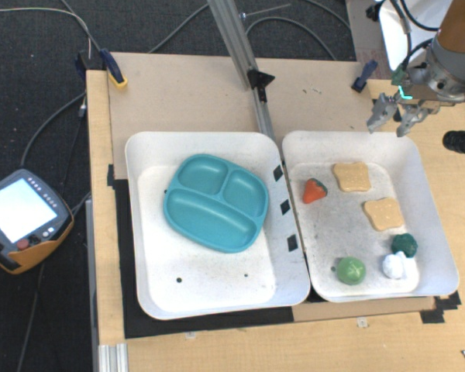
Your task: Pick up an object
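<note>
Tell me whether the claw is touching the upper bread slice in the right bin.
Apart. The camera view shows the claw hanging above the right bin's far rim, with bare bin floor plainly between it and the upper bread slice.

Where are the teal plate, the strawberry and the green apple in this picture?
Teal plate [215, 201]: camera view, on the ridge between its compartments, left bin.
Strawberry [315, 191]: camera view, on its red body, right bin.
Green apple [350, 270]: camera view, on its middle, right bin's near side.

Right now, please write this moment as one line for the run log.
gripper: open, above right bin far rim | holding: nothing | right bin: strawberry, two crackers, green ball | left bin: teal tray
</note>
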You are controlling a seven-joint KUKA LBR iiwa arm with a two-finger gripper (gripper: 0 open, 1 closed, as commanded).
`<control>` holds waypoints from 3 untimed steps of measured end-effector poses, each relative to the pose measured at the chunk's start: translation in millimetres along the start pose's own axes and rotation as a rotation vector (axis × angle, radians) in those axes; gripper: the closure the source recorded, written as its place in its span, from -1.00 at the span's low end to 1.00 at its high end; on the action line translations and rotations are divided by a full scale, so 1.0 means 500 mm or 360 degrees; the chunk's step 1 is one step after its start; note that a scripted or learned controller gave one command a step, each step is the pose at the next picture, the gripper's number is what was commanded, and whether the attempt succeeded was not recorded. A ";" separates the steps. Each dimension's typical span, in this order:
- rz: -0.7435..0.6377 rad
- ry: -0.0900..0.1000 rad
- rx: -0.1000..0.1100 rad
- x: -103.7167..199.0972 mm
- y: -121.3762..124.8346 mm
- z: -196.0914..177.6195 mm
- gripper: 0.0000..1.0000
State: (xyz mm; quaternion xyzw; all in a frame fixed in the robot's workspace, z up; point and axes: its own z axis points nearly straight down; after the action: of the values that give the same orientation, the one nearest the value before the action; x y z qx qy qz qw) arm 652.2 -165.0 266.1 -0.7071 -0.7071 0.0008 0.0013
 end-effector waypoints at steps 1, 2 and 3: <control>-0.0001 -0.0001 -0.0005 0.000 0.001 -0.003 -1.00; -0.0002 0.0001 0.0004 0.017 -0.010 0.096 -1.00; 0.0001 0.0001 0.0005 0.005 -0.026 0.193 -1.00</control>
State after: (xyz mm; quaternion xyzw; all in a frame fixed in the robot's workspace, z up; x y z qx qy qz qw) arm 639.1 -162.2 169.6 -0.7074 -0.7068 0.0017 0.0026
